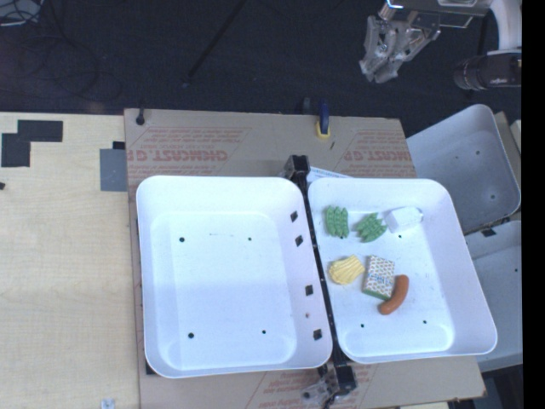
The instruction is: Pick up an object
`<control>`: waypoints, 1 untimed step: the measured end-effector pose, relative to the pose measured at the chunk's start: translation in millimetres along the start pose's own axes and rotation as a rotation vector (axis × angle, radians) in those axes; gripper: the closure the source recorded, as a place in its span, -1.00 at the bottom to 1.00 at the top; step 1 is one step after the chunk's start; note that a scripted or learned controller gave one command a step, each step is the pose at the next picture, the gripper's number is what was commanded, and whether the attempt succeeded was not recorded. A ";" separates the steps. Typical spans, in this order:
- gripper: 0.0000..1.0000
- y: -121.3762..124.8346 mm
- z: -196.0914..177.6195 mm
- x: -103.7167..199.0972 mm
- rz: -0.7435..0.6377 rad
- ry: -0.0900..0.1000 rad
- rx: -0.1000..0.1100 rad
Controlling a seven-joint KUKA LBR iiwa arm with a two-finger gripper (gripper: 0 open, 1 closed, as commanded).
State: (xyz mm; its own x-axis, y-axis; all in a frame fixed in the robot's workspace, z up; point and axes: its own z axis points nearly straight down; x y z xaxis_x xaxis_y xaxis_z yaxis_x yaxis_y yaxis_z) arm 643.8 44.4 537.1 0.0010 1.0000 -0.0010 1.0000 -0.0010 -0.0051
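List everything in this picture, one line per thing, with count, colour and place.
bins: 2, white, side by side on the bench
green pieces: 2, green, upper part of the right bin, next to each other
white piece: 1, white, right of the green pieces
yellow piece: 1, yellow, middle of the right bin
patterned block: 1, pale with dots, right of the yellow piece
sausage: 1, orange-red, touching the patterned block's right side
cardboard sheet: 1, brown, under the bins
gripper: 1, grey, top right, above the bench beyond the bins
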 end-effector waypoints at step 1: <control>1.00 0.0 0.2 -42.9 0.001 0.000 0.001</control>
State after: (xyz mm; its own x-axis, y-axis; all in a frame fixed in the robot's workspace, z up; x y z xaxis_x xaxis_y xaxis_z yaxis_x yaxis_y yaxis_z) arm 643.8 1.5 536.9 0.0019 1.0000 -0.0011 1.0000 -0.0019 -0.0061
